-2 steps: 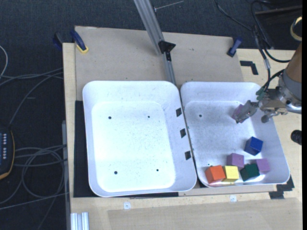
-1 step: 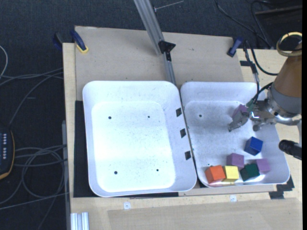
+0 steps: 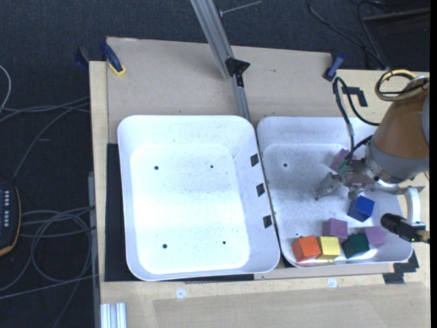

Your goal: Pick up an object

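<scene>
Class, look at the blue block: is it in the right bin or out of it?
In. The blue block lies on the floor of the right bin, inside its walls, below the tool and apart from the blocks along the near wall.

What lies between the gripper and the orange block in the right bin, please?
In the camera view, bare white bin floor lies between the gripper and the orange block.

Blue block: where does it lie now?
The blue block lies in the right bin, near its right side, just below the gripper and above the green block.
</scene>
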